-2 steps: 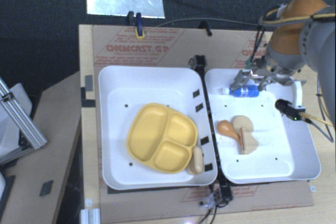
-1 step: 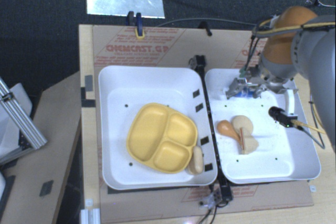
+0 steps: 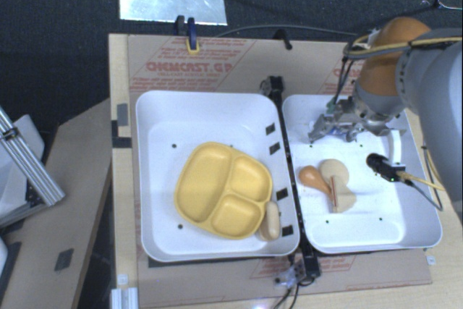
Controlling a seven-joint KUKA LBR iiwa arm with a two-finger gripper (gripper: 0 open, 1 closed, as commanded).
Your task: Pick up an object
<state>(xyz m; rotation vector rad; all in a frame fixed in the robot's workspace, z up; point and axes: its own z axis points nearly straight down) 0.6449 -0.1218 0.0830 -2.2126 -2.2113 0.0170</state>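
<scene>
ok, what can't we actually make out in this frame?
- Gripper, camera view: small and blurred, over the right bin; finger state unreadable.
- Arm: cut off by the right edge.
- Wooden utensils: overlap each other, so where one ends is unclear.
- Beige piece beside the yellow tray in the left bin: too small to identify.

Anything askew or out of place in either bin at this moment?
The yellow divided tray lies turned at an angle to the left bin's walls, with a small tan piece against its lower right corner. In the right bin, the wooden spoons lie crossed in a heap. No spill or damage.
</scene>
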